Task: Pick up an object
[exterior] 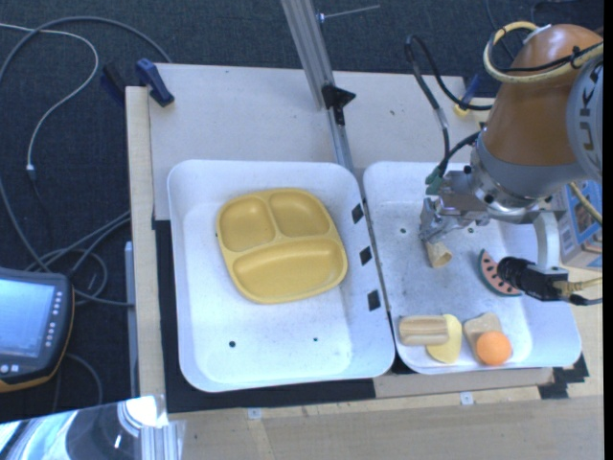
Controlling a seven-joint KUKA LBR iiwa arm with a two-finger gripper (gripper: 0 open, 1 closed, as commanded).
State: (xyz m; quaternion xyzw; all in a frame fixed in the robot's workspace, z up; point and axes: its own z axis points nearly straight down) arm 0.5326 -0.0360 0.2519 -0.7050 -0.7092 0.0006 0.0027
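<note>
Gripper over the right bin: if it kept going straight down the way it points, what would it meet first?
Most likely the small tan piece lying just under the gripper, then the right bin floor. How much height separates them is hard to judge from this slanted view.

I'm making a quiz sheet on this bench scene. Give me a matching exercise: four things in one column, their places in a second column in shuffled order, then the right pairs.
Things:
1. yellow divided plate
2. orange ball
3. watermelon slice
4. gripper

Places:
A. right bin, near corner
B. left bin
C. right bin, by its right edge
D. above a small tan piece, middle of the right bin

Pairs: 1-B, 2-A, 3-C, 4-D
</note>
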